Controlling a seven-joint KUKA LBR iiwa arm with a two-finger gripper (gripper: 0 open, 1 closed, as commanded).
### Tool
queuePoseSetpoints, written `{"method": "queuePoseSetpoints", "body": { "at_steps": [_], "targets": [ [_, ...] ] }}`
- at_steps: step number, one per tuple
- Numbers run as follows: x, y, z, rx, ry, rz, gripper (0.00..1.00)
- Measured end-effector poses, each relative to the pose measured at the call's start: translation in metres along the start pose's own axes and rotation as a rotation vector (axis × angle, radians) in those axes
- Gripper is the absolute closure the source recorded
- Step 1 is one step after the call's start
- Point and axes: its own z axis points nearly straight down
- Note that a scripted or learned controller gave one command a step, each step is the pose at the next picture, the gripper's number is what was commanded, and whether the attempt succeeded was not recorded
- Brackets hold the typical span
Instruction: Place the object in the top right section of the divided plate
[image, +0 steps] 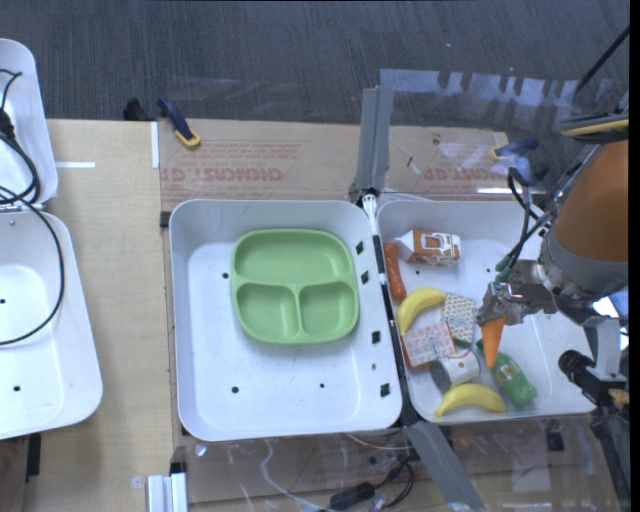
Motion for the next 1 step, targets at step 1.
{"method": "queuePoseSetpoints", "body": {
  "at_steps": [1],
  "targets": [
    [-0.0008,0.0006,-0.0081,0.001,-0.001,-0.001,1.00]
  ]
}}
